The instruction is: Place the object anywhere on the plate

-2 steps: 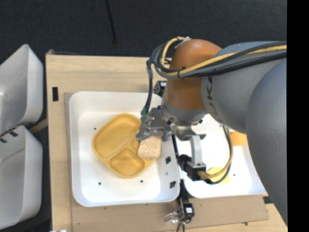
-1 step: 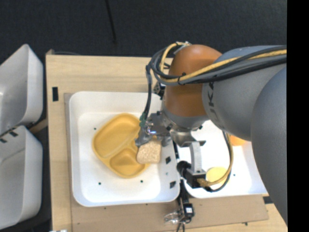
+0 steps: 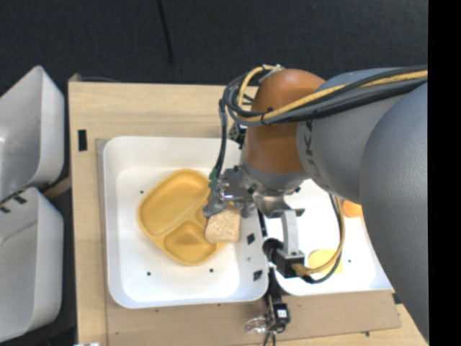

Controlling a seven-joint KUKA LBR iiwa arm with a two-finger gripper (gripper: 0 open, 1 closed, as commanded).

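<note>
Two bins side by side on the bench (image 3: pixel 94 316); left bin (image 3: pixel 126 265) holds the plate (image 3: pixel 169 211), which lies toward that bin's centre-right; a sectioned plate, compartments toward its right and near edge; the object (image 3: pixel 223 227) sits at the plate's right rim, just beside the wall shared by the bins; gripper (image 3: pixel 225 206) directly above and behind the object, touching or nearly so; arm (image 3: pixel 324 150) reaches in from the right, overhanging the right bin (image 3: pixel 360 276); cables trail down across that bin's left part.

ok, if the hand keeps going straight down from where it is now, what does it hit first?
Probably the yellow plate at its right edge. The hand points down with a beige spongy block at its tip, so that block would touch first. Height above the plate is unclear.
</note>
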